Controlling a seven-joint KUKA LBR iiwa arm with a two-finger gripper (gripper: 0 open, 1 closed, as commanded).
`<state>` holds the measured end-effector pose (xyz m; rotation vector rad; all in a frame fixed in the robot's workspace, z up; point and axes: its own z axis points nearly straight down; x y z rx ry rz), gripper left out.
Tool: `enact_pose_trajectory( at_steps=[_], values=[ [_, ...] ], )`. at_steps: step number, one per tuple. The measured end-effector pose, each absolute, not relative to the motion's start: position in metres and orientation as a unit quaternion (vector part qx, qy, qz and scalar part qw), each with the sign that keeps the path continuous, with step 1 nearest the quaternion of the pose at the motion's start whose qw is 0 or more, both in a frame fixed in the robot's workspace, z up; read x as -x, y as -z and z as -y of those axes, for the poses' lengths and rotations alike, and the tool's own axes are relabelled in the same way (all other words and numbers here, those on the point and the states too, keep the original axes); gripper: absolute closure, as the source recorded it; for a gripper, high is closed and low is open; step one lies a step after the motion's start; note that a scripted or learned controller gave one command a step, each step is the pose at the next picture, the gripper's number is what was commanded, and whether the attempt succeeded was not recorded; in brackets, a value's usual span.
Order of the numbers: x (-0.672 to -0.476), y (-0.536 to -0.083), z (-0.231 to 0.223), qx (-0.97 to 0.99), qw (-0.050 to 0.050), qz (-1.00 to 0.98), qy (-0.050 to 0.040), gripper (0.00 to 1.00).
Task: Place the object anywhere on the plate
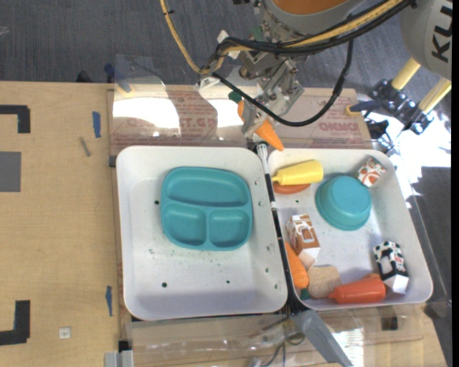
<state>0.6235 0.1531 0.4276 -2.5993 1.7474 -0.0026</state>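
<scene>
One fixed overhead camera looks down at a slant on the two white bins [143,287], arm [308,14] entering at top right.

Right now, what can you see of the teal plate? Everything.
The teal plate lies flat in the left bin, right side up, roughly centred. Rounded rectangle, looks like matte plastic, with three compartments: one wide at the far side, two smaller at the near side. Nothing lies on it or touches it apart from the bin floor below.
</scene>
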Motion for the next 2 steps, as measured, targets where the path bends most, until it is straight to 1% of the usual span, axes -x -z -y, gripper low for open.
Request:
enact_pose_trajectory(
  at_steps=[1,2],
  values=[
    [-0.599,-0.353,-0.129,0.856,0.001,-0.517,-0.002,1.0],
    [-0.538,-0.393,-0.033,0.885,0.001,-0.465,0.0022,1.0]
  ],
)
